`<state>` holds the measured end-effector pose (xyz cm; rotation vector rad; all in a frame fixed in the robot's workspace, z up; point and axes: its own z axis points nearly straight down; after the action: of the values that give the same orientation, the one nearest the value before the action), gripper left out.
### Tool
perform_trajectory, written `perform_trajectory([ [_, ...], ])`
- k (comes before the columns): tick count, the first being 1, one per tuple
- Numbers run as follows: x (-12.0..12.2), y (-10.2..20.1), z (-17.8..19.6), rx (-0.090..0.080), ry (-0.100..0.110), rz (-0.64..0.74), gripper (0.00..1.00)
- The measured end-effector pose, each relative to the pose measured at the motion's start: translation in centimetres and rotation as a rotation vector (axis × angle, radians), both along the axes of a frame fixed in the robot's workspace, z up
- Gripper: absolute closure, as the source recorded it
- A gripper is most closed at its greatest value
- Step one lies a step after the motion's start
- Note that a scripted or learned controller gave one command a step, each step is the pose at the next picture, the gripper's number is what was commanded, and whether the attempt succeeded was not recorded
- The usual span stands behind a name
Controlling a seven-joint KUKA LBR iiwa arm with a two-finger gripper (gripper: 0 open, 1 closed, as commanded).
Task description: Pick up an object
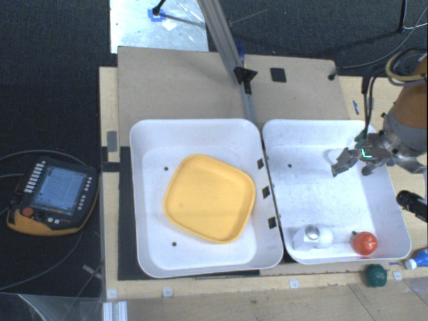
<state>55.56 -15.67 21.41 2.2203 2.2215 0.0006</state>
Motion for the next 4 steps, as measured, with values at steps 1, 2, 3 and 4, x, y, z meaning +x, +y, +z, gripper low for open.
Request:
perform_trajectory([
  [1,0.0,0.0,0.0,0.000,0.000,0.000,0.00],
  [2,-0.2,0.4,-4.2,0.001,0.003,0.000,0.00],
  [3,-0.5,0.8,-8.5,0.001,0.004,0.000,0.00],
  [4,-0.6,0.8,-12.5,0.001,0.003,0.000,0.00],
])
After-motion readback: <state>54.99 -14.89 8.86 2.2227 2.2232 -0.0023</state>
